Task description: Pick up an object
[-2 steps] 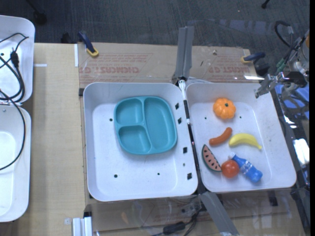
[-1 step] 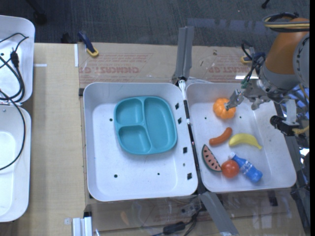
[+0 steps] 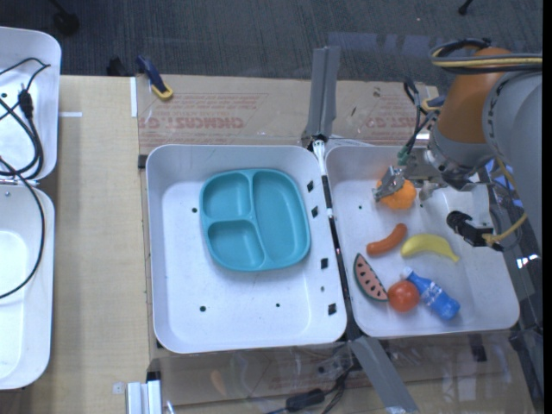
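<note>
In the right bin (image 3: 493,310) an orange (image 3: 400,199) lies near the back left. My gripper (image 3: 390,183) hangs right over the orange's upper left side, at or just above its surface. The grey arm with its orange band (image 3: 470,102) reaches in from the right. Further forward in the same bin lie a red-orange sausage (image 3: 385,239), a yellow banana (image 3: 429,247), a watermelon slice (image 3: 370,278), a red tomato (image 3: 403,296) and a blue bottle (image 3: 435,297).
The left bin (image 3: 158,231) holds a teal divided plate (image 3: 255,218). A raised divider (image 3: 324,205) separates the two bins. White trays with black cables (image 3: 21,145) stand at the far left. A black part of the arm (image 3: 462,225) hangs above the banana.
</note>
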### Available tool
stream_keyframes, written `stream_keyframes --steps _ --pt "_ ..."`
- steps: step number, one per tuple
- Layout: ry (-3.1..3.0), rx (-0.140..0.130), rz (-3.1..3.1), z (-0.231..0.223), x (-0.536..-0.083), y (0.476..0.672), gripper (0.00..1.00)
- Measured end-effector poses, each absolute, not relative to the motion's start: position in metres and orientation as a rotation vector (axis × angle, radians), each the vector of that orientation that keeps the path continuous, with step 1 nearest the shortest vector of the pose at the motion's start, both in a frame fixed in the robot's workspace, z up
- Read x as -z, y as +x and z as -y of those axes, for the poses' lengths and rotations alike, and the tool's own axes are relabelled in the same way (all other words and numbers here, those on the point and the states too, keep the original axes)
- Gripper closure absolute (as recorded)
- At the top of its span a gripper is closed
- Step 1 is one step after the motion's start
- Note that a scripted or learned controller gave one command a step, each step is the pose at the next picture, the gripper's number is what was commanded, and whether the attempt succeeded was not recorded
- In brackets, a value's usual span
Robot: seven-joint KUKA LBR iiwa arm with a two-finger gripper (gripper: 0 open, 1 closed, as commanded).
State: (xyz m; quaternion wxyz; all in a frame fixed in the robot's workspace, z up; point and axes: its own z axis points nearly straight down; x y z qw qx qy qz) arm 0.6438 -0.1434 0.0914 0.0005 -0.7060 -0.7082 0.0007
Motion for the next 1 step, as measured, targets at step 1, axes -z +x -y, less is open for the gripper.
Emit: stream_keyframes --steps 1 --pt "-2.216 -0.004 2.227 0.1438 -0.1005 0.6439 1.00"
